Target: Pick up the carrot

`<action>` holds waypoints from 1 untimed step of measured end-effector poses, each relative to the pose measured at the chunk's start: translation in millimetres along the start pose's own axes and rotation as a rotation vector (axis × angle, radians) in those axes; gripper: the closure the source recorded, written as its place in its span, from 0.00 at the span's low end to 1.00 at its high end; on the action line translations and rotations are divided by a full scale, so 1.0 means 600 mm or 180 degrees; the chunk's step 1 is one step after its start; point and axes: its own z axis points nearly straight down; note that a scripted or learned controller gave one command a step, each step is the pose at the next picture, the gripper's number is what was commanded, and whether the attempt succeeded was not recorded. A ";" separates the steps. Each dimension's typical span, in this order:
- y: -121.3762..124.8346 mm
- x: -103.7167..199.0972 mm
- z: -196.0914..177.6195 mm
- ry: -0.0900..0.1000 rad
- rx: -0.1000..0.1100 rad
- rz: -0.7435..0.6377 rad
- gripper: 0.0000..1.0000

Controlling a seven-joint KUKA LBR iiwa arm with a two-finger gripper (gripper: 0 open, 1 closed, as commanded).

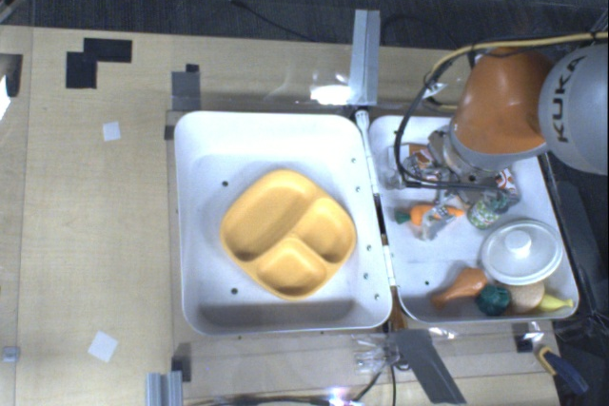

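Observation:
The carrot (417, 216), small and orange with a green tip pointing left, lies in the right bin (419, 276) close to its left wall. My gripper (441, 216) is low over the carrot's right part, under the grey wrist and the orange band (500, 102). A silvery part of the gripper covers the carrot's middle, and a bit of orange shows again on its right side. The wrist hides the space above it.
The left bin (205, 157) holds a yellow divided plate (287, 231). In the right bin sit a white lidded bowl (519, 252), an orange pear-shaped toy (462, 284), a dark green item (493, 300), a yellow banana (547, 302) and a patterned green item (491, 209).

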 end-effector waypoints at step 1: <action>-0.023 -0.040 -0.005 0.0003 -0.0003 0.0844 0.00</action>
